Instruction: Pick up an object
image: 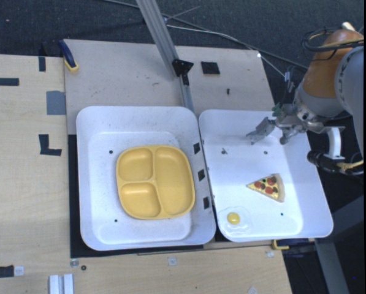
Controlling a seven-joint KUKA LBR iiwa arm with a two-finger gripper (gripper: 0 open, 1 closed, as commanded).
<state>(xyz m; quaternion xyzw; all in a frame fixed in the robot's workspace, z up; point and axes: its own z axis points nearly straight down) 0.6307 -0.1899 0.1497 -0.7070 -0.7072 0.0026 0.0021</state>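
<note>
Gripper (272, 133) hangs spread wide and empty at the right bin's (305, 216) upper edge, pizza slice (268, 187) well below it.

Grey arm (348, 72) reaching from right, fingers (258, 131) spread apart

Two white bins (91, 164) side by side

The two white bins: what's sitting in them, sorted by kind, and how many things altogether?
Yellow divided plate: 1, in the left bin
Toy pizza slice: 1, in the right bin
Toy fried egg: 1, in the right bin
Total: 3
</note>
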